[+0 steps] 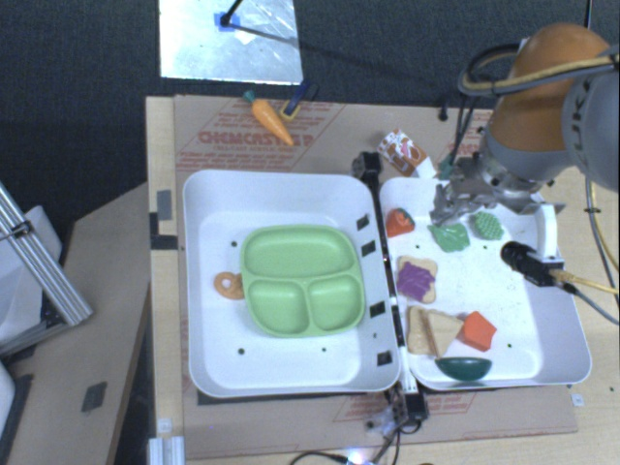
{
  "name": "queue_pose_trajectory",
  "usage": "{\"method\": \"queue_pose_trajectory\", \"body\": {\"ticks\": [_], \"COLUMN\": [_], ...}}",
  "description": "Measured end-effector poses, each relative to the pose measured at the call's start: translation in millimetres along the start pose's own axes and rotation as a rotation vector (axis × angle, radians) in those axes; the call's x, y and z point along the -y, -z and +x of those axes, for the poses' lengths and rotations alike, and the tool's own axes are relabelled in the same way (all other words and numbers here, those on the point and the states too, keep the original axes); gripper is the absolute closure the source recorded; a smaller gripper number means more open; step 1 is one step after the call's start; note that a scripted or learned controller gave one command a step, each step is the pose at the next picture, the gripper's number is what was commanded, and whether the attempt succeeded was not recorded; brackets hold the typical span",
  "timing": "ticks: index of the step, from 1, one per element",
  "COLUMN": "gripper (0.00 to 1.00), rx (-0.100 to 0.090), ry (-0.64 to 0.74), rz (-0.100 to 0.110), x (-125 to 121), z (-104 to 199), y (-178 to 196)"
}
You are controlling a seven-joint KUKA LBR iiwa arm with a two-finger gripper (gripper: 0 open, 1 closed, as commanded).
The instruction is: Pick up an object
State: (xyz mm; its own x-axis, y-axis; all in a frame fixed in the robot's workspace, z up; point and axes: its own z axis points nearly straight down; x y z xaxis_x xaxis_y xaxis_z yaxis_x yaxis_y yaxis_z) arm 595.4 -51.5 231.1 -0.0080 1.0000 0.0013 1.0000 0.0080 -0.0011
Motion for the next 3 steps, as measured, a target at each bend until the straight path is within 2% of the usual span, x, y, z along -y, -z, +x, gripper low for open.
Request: {"method": "queue_pose_trajectory", "body": {"ticks": [1,2,3], "gripper": [1.0,1.0,1.0], "rx": [0.0,0.0,0.001], "ry": [0.0,0.0,-0.002], "rz": [0.001,0.0,-0.004], "x": [33.4,59.7,45.5], "z": [41.3,69.0,66.9], "y": [-13.9,-4.2,2.3]}}
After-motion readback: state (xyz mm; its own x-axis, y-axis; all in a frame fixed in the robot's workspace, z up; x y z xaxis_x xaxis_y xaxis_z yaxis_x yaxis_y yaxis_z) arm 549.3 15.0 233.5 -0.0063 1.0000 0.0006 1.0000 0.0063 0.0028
